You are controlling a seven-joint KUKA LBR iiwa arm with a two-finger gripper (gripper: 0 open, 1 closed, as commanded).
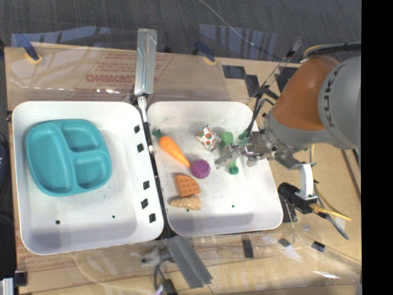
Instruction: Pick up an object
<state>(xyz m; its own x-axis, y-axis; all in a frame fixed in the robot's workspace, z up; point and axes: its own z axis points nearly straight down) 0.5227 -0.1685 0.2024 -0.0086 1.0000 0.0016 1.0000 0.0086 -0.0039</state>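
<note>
From the overhead camera I take the right bin (264, 217) as my landmark. My arm (319, 103) reaches in over its right rim, the orange band sitting just above the wrist, and the gripper (232, 157) is down inside the bin, in its right half, a little above the middle.

At the gripper tips I see a green toy (228, 138), with one green piece above the metal fingers and a smaller green bit just below them. The parts overlap too much for me to say whether the fingers are closed around it or merely beside it, so I cannot tell the state of the grip.

Just left of the gripper, still in the right bin, a small red and white box (208, 138) lies tilted. Below and left of it is a purple ball-like toy (200, 168), and touching or nearly touching that from the upper left is a toy carrot (173, 150), its green top pointing toward the bin's left wall. Nearer the bin's front wall sits a waffle-like orange piece (186, 184), with a pale cone-like piece (186, 203) just below it.

Left of the right bin, the left bin (92, 229) holds a teal divided tray (67, 155) in its upper left part.
</note>
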